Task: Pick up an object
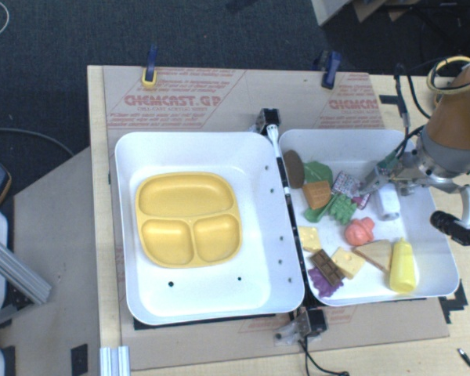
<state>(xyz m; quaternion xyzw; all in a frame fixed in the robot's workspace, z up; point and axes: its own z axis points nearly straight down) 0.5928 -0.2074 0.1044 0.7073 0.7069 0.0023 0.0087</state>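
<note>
We see the gripper (385, 198) lowered into the right bin (446, 276), at its far right part, just above the heap of toy food; whether it is clenched or released we cannot tell. Candidates for picking lie close: a pink ball (360, 230) just near of it, a yellow bottle (403, 264) toward the near right corner. The left bin (133, 155) carries a yellow divided tray (189, 218), probably the drop-off place.

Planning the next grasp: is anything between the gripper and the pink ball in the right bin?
Nothing visible does. The gripper hangs over the right bin, and the pink ball lies just beside it, uncovered on top.
</note>
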